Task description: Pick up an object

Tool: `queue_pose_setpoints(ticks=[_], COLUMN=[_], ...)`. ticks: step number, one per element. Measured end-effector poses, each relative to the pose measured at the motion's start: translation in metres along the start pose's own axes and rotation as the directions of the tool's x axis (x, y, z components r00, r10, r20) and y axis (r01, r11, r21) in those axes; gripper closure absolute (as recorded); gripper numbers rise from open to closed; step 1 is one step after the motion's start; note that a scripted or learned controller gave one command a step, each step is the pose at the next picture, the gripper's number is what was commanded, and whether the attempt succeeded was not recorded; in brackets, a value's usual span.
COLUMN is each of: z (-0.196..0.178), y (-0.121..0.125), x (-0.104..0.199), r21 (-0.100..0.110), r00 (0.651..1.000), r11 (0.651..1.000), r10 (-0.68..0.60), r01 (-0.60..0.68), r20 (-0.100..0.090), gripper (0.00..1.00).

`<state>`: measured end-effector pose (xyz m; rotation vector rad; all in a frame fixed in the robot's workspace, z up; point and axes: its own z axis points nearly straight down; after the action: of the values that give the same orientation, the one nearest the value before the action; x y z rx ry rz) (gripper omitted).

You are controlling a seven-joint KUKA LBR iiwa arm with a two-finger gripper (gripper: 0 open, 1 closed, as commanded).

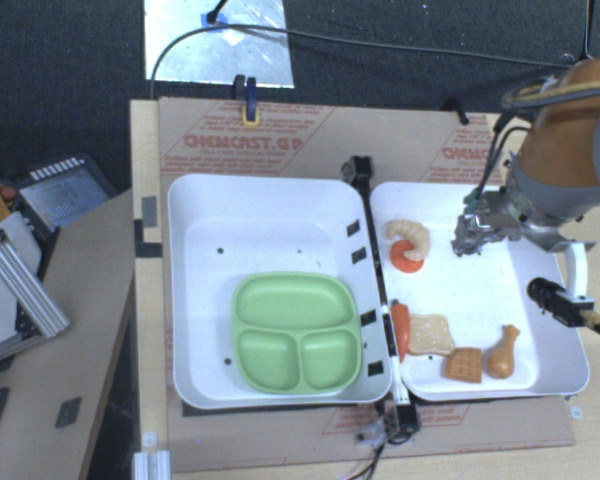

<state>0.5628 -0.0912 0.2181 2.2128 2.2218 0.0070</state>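
Your right bin [540, 373] holds six food pieces: a croissant [408, 232], a red round piece [408, 256], a red strip [401, 328], toast [429, 334], a waffle [464, 365] and a drumstick [502, 353]. The pincer [468, 236] hangs over the bin's upper part, right of the croissant; its grip you cannot tell. One green tray [295, 330] sits in the left bin [200, 268].

Left of the gripper [467, 240], a pale shrimp [408, 232] curls above an orange-red round piece [408, 256]. Farther below it lie a red pepper [401, 329], bread slice [430, 334], waffle square [464, 365] and drumstick [502, 353].
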Motion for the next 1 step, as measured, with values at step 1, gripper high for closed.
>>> queue_pose_setpoints(ticks=[1], z=[-0.0435], y=[0.0011], x=[0.0], r21=[0.001], r00=[1.0], r11=[1.0], r10=[0.0], r01=[0.0], r20=[0.0], gripper=[1.0])
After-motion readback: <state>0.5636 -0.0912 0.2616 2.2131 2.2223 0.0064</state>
